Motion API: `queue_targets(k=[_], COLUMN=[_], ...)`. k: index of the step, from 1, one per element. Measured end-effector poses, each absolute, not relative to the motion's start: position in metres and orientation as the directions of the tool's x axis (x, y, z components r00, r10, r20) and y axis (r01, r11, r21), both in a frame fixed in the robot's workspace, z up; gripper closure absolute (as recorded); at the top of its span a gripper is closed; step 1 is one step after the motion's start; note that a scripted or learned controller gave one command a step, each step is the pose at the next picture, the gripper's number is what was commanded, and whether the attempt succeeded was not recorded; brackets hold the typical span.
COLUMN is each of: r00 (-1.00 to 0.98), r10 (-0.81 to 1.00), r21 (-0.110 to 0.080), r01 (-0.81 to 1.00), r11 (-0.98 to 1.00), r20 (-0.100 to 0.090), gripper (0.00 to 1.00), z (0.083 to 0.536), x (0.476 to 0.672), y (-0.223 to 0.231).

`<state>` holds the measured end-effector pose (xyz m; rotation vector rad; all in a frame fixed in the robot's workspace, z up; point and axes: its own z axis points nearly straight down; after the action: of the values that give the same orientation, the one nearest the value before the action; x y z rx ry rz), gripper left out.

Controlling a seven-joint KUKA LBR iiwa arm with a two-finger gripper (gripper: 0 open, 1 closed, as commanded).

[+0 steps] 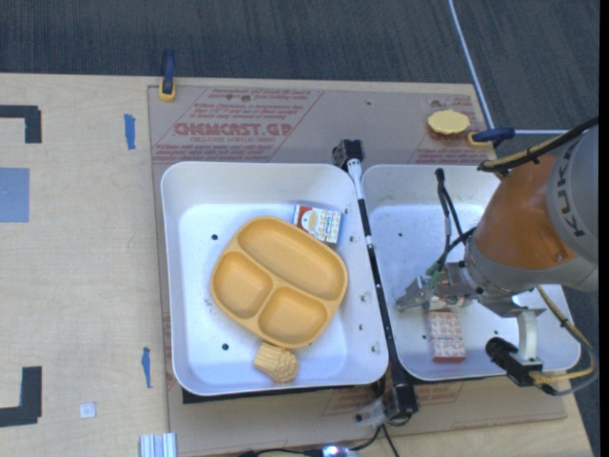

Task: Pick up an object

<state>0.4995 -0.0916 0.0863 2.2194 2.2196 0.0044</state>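
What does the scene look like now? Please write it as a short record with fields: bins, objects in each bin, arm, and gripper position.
bins: two shallow white bins side by side, left bin and right bin
left bin contents: yellow divided plate in the middle; small carton at the plate's far edge; corn-like toy at its near edge
right bin contents: red-and-white packet lying flat near the front
arm: grey arm with an orange band, over the right bin
gripper position: gripper low, just above the packet's far end
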Motion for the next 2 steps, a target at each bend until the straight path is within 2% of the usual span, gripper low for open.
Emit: queue_targets(k=[1, 2], r00=[0.000, -0.002], r10=[1.000, 1.000], r21=[0.008, 0.002], r01=[1.000, 1.000], r11=[0.000, 0.002], r20=[-0.001, 0.000], gripper=[1.00, 1.00], z=[0.096, 0.185], x=[0.501, 0.480], y=[-0.092, -0.035])
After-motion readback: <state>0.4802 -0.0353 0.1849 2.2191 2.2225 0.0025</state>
